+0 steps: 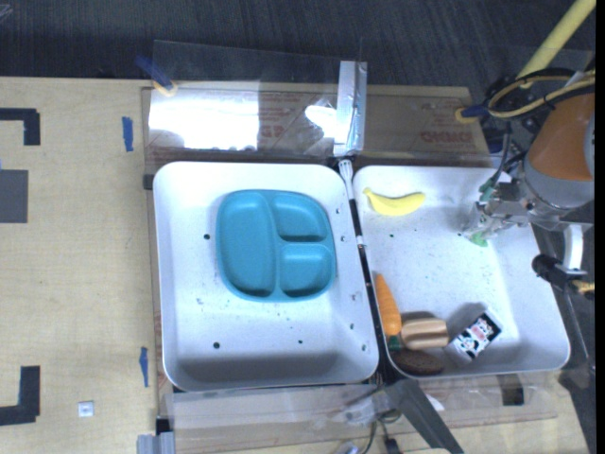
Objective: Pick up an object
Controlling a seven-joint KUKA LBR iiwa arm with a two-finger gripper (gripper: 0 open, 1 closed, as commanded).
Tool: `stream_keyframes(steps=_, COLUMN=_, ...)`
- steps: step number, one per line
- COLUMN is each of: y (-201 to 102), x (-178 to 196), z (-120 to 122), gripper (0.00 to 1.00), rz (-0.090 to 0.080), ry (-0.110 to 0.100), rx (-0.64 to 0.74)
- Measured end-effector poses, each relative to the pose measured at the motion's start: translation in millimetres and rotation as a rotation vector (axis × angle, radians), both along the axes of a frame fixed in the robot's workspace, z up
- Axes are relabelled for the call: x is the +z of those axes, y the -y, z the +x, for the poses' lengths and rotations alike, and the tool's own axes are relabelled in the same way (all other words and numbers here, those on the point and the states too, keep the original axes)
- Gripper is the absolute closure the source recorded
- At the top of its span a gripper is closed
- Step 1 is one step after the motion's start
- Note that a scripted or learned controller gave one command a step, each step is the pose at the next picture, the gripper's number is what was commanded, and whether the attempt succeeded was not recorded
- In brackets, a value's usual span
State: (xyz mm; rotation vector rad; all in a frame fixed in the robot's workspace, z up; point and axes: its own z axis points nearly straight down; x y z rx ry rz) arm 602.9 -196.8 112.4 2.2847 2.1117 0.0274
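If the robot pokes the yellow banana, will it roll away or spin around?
The small curved yellow banana lies flat near the far edge of the right white bin, so a poke would probably spin or slide it rather than roll it. It looks glossy, like a plastic toy, so it is likely light, stiff and a bit slippery on the smooth bin floor.

We see two white bins, left bin (180,253) and right bin (529,291), both dotted with dark specks. Blue divided plate (276,244) in left bin. In right bin we note yellow banana (394,201), orange carrot (387,308), tan wooden block (423,331), dark brown item (416,360) under it, black-and-white carton (474,336). Bench (66,253) pale tan with black marks, blue tape bits. Arm (562,149) grey, orange band. Yellow cable (565,26) above it.
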Motion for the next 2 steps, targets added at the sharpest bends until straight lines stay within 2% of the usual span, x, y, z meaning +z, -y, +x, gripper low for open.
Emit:
stream_keyframes(steps=1, y=-52, x=77, z=1, gripper=1.00, rz=0.009, ry=-0.025, rx=0.057)
stream_keyframes(steps=2, y=-141, x=105, z=65, gripper=1.00, rz=0.013, ry=-0.029, rx=-0.029)
